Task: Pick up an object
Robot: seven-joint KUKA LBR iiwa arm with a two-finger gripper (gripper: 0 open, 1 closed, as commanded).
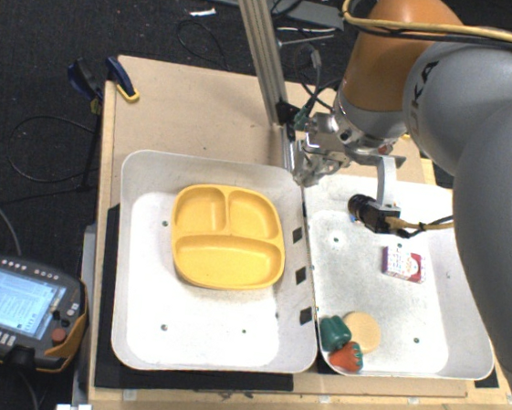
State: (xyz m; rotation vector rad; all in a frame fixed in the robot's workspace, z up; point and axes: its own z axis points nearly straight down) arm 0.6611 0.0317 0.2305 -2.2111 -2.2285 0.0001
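Single arm (452,93) enters from the right side, grey links with the orange band above the wrist, wrist bent down toward the far end of the divide between the two bins. Gripper (313,171) sits low over the far rim where the left bin (132,323) and right bin (460,351) meet, at the right bin's far-left corner. Claw state: cannot tell, the tips are lost against the rim and the metal of the wrist; nothing is seen between them.

Left bin: one yellow divided plate (228,238), three compartments, lying flat in the far half of the bin, a little nearer the right wall than the left. Its right edge comes near the divide but stays clear of it.

Right bin: small pink-and-white packet (403,263) lying flat about mid-bin, toward the right wall. Near-left corner holds a cluster: a green piece (335,329), a red-orange piece (346,355) just beside it on the near side, and a pale tan round disc (364,330) touching both from the right. A black fitting (370,212) with cable hangs off the arm over the far part of this bin.

All objects rest on the bin floors, well apart from the gripper. A teach pendant (14,310) lies on the floor off the bench's near-left corner
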